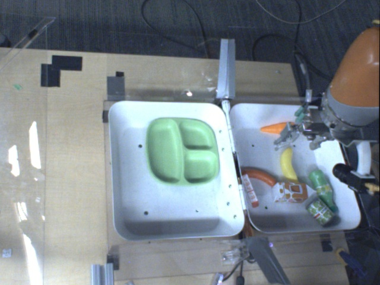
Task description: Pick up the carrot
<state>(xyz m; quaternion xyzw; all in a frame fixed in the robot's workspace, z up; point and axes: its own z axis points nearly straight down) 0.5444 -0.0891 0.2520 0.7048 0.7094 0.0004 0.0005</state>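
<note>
Just left of the end effector (pixel 295 131), the carrot (pixel 274 128).

Fixed overhead camera, slanted down on bins (pixel 119 177).

Your arm reaches in from the right, gripper low over the right side of the bench.

You see the arm (pixel 356 70) enter at the right edge, its orange band bulging large near the top corner and the grey wrist section just under it. From there the wrist points leftward and down, ending in the gripper (pixel 295 130), a cluster of metal parts and small fittings. Your view of the tip is cluttered and blurred, so the pose of its working end cannot be read with any confidence. A black cable fitting sits on the arm's lower side, near the right edge.
</note>
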